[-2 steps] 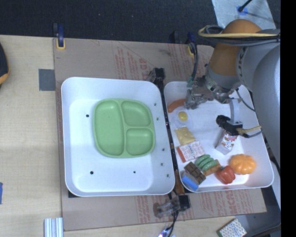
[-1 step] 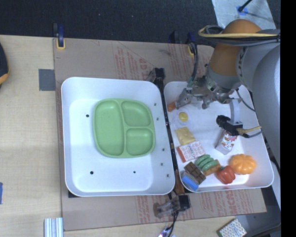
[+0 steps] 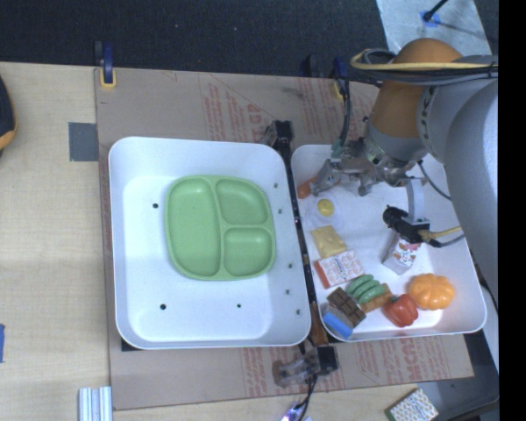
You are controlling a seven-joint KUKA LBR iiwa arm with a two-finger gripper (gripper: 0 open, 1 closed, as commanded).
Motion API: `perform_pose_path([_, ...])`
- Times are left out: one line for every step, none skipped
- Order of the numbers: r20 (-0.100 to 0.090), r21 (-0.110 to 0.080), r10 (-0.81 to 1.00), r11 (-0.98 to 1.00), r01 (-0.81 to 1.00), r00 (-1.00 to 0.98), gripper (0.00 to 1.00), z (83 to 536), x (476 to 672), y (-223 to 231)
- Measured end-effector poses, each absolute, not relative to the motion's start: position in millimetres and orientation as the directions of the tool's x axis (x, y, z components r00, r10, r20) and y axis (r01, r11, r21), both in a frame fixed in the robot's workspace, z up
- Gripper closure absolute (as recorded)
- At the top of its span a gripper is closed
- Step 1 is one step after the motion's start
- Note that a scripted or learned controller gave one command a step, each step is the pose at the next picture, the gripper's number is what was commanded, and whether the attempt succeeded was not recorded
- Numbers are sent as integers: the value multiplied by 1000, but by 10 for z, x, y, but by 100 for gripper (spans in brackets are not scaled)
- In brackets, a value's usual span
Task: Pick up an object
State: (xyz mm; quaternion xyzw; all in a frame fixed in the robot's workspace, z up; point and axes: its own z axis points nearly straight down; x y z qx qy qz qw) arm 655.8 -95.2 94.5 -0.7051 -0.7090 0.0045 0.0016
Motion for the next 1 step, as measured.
perform_pose_path([-3,-8,1000,3,1000,-3,0,940,6559,-985])
